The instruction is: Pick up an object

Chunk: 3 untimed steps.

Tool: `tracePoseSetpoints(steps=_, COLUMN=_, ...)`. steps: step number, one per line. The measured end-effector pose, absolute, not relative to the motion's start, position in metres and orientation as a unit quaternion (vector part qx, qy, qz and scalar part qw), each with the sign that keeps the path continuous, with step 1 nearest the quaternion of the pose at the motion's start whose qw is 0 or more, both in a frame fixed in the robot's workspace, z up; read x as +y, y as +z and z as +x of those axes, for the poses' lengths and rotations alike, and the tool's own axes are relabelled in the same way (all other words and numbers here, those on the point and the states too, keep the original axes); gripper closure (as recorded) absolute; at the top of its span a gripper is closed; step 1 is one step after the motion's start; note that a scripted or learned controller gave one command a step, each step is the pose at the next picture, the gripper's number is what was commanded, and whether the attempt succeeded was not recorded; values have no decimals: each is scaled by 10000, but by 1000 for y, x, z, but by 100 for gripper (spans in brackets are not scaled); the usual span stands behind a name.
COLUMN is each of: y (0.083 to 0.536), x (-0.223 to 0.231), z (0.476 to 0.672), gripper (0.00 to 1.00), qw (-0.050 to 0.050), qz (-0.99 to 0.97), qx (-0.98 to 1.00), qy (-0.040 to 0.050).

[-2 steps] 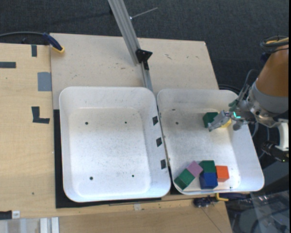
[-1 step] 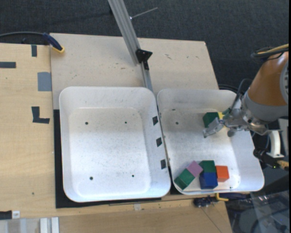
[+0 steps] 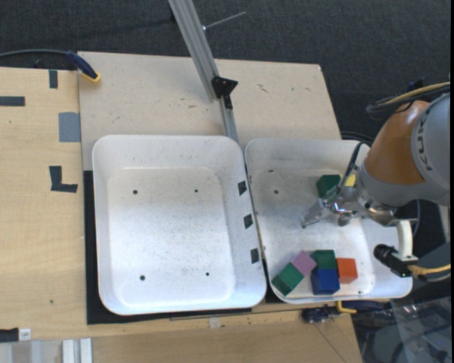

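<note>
In the right bin (image 3: 287,157), my gripper (image 3: 323,209) hangs low over the middle, reaching in from the right. A dark green block (image 3: 328,184) lies just behind it, very close to the gripper's tip; whether they touch is unclear. Along the bin's front edge lies a cluster of blocks: a green one (image 3: 289,278), a pink one (image 3: 303,263), a dark green one (image 3: 323,259), a blue one (image 3: 325,280) and an orange one (image 3: 347,269). The gripper is well apart from that cluster.
The left bin (image 3: 106,203) sits beside the right one, sharing a raised rim in the middle. A slanted metal bar (image 3: 200,48) crosses the bench behind the bins. The arm's orange band (image 3: 397,146) rises over the right bin's right edge.
</note>
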<state>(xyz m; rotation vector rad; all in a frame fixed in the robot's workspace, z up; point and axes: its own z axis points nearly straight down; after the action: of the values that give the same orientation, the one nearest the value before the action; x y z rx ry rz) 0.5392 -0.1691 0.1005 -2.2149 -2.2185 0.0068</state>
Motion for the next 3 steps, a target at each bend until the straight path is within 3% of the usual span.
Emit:
tracePoseSetpoints(steps=1, y=91, x=-168, z=538, gripper=0, qw=17, qz=-7067, qx=-7075, qy=15)
tracePoseSetpoints(steps=2, y=101, x=-168, z=539, gripper=100, qw=18, qz=-7066, qx=-7077, qy=7)
tracePoseSetpoints(steps=3, y=147, x=-164, z=532, gripper=100, qw=-8, qz=-7068, qx=-7075, qy=-6)
